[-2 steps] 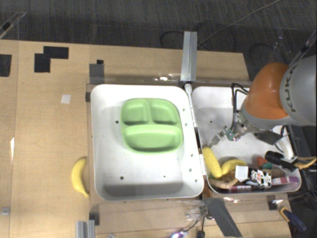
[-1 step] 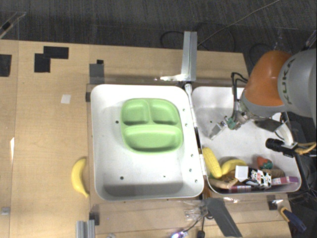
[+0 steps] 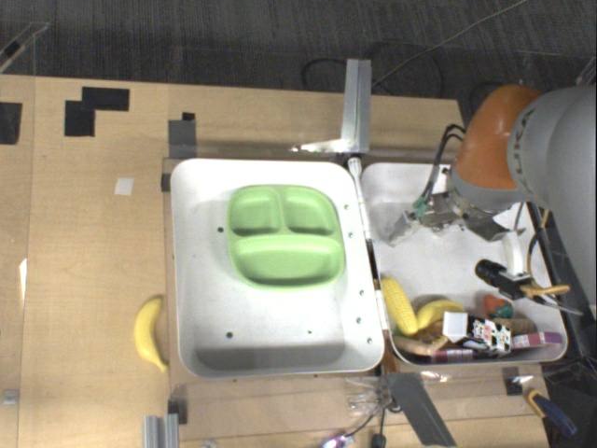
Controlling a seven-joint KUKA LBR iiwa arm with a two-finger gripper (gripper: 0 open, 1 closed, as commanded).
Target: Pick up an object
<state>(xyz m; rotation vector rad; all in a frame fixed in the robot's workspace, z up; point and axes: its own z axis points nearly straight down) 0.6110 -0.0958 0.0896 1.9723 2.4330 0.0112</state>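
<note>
View from above of a wooden counter (image 3: 84,250) carrying two shallow white bins side by side. The left bin (image 3: 201,343) holds a green divided plate (image 3: 283,233), lying flat near the bin's middle, with three compartments facing up. On the bare counter just outside this bin's left wall lies a curved yellow banana (image 3: 149,332).

A grey robot arm (image 3: 550,147) with an orange band reaches in from the right, over the right bin (image 3: 448,259). Its gripper (image 3: 413,220) hangs low over the far left part of that bin, near the wall the two bins share. Nothing can be seen held in it, and the view does not show whether it is released or clenched.

The things available for picking sit in a loose heap along the near edge of the right bin, well apart from the gripper. At the heap's left is a yellow corn cob (image 3: 398,306), lying close to the shared wall. Just to its right is a second banana (image 3: 438,310), touching the cob. Beside that sits a small white box (image 3: 454,325), then a patterned card (image 3: 491,332), and a purple marker (image 3: 527,342) lying along the near right wall.
</note>
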